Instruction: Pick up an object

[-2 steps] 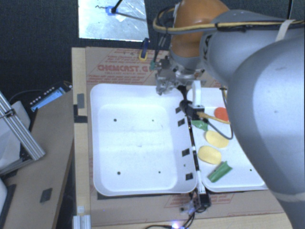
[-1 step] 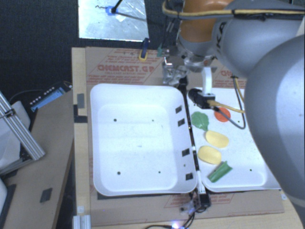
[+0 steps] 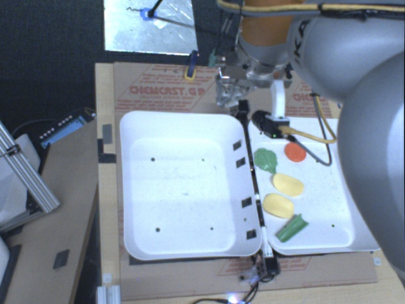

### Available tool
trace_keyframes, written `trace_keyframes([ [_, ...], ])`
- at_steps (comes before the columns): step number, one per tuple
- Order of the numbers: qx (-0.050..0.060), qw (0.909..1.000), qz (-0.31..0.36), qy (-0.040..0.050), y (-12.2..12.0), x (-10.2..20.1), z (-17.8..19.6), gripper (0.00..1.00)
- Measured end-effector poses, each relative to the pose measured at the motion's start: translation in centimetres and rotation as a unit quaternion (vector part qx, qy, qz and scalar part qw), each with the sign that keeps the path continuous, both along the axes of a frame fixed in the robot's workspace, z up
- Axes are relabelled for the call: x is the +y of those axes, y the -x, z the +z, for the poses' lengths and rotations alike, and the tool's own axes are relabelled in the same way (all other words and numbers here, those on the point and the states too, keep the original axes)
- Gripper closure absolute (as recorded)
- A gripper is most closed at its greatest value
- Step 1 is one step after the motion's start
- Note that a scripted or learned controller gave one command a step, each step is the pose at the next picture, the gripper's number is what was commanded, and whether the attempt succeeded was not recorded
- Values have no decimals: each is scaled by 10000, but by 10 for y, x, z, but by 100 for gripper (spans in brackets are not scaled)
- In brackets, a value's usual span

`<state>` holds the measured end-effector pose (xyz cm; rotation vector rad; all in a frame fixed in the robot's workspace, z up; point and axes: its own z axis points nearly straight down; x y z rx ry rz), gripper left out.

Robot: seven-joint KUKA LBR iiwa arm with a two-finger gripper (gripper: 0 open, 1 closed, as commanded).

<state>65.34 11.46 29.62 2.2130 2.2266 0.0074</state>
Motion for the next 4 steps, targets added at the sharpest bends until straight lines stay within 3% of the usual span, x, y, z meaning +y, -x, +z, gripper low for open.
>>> trace_keyframes([
  [1, 5, 10000, -48, 16, 5, -62, 15, 100],
  [2, -1, 10000, -32, 11, -16, -84, 28, 100],
  [4, 6, 10000, -29, 11, -15, -115, 53, 100],
])
